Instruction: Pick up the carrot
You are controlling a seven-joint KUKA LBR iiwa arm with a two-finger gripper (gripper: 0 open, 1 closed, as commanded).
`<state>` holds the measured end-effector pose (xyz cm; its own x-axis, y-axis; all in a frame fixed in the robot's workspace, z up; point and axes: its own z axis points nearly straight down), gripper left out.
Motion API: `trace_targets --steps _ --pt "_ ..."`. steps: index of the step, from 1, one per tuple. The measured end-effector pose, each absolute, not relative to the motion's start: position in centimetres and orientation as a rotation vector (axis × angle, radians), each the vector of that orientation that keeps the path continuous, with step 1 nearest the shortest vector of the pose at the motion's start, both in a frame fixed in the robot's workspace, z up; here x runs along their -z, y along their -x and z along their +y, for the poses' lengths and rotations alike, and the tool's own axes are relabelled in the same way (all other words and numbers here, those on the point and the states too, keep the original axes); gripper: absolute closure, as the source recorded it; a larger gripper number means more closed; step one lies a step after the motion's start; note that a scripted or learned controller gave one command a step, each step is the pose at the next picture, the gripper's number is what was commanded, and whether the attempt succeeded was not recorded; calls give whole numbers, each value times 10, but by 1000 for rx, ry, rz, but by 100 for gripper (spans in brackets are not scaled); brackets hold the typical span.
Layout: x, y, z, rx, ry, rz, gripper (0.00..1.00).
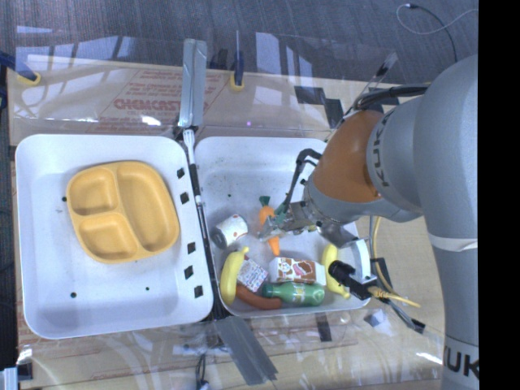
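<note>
The small orange carrot with a green top (267, 215) lies near the middle of the right white bin (231, 161), just beside the grey arm's gripper (286, 221); whether that gripper is clenched or released cannot be told. Crowded close below are a white cup (231, 230), a yellow banana (232, 274), a brown sausage (257, 301), a green bottle (296, 294) and a small printed carton (295, 270). The left white bin (41, 291) holds a yellow divided plate (122, 211).

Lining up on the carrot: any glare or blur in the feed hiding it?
Camera view: carrot small and soft, partly hidden by the gripper; glare streaks the clear sheet behind the bins; right bin evenly lit.
</note>
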<state>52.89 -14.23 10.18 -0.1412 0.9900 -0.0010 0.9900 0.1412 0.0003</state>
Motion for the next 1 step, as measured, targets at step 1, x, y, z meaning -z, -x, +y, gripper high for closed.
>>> trace_targets --steps 1 --pt "-199 -537 -101 0 -2037 2393 100"
